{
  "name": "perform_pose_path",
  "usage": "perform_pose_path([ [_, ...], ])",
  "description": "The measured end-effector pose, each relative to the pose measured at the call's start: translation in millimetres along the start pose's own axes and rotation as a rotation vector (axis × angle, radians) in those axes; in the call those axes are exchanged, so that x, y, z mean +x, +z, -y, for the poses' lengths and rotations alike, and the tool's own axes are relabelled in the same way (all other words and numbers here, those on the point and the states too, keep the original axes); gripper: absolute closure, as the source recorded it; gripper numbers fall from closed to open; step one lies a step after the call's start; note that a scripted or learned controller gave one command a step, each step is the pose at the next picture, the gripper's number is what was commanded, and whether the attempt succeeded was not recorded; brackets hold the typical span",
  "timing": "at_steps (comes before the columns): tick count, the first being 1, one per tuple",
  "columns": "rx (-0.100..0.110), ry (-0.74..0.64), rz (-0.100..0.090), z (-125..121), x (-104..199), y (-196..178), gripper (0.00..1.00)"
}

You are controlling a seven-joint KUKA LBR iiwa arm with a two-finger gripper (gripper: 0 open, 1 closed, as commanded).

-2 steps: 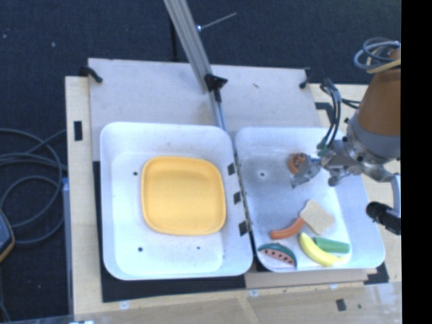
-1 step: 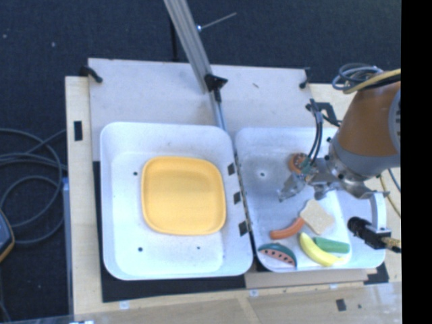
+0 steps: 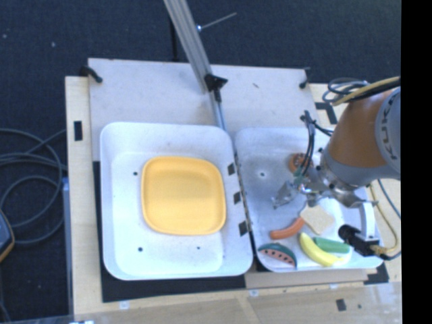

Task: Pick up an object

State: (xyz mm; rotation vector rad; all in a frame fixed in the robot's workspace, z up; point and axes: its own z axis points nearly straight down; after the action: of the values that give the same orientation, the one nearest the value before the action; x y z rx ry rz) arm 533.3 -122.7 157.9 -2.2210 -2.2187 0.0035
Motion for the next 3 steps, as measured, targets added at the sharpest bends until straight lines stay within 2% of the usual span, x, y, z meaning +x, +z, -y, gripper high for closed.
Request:
perform_pose_path([
  [1, 0.001, 0.0, 0.0, 0.9, -0.4, 52.2, 0.0],
  [2, -0.005, 0.001, -0.001, -0.6, -0.8, 39.4, 1.0],
  [3, -0.009, -0.001, 0.001, -7.7, 3.8, -19.7, 1.0],
])
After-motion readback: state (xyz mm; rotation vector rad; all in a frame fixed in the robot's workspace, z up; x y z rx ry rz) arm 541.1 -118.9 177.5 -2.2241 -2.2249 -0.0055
